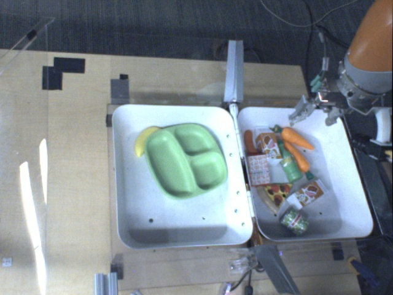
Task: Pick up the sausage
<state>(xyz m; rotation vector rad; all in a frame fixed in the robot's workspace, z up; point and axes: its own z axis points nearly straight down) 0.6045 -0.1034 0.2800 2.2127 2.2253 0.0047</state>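
Nearest the camera, the right bin (359, 223) holds a jumble of packets, a pizza slice (277, 193) and two carrots (297, 139). The sausage (249, 141) lies at that bin's left wall, far end, untouched and partly tucked under a packet. Farther back, the gripper (317, 109) hangs over the bin's far rim, fingers spread apart and empty. Judgement: nothing is accomplished yet; approach, grasp and lift all remain.
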